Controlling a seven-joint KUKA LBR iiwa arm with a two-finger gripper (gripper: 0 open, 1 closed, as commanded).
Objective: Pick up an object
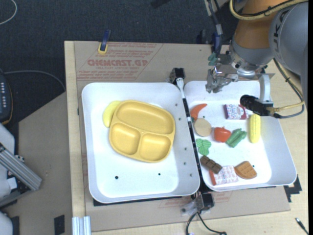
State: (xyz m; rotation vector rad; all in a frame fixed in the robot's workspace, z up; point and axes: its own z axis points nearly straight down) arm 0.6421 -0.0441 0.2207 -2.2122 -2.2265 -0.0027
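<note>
Bench: the brown board (pixel 122 58) carried two white bins side by side; red print was on its far part.
Left bin: the left bin (pixel 98 170) held a yellow divided tray (pixel 142 130) with three compartments; a yellow piece (pixel 109 112) lay partly under the tray's left edge.
Right bin: the right bin (pixel 279 151) held small toy foods; an orange-red curved piece (pixel 197 110), a tan round piece (pixel 202 128), a red piece (pixel 221 134), a green pod (pixel 236 137), a yellow corn cob (pixel 254 127), a green leafy piece (pixel 203 145), a brown bar (pixel 211 164), two small red-and-white packets (pixel 234 111) (pixel 226 175), a brown bread-like piece (pixel 245 170).
Arm: the grey arm (pixel 288 28) with the orange band (pixel 259 4) reached in from the right.
Gripper: the gripper (pixel 215 85) hung over the far left corner of the right bin, above the orange-red piece; nothing was seen between its fingers; I could not tell how far they stood apart.
</note>
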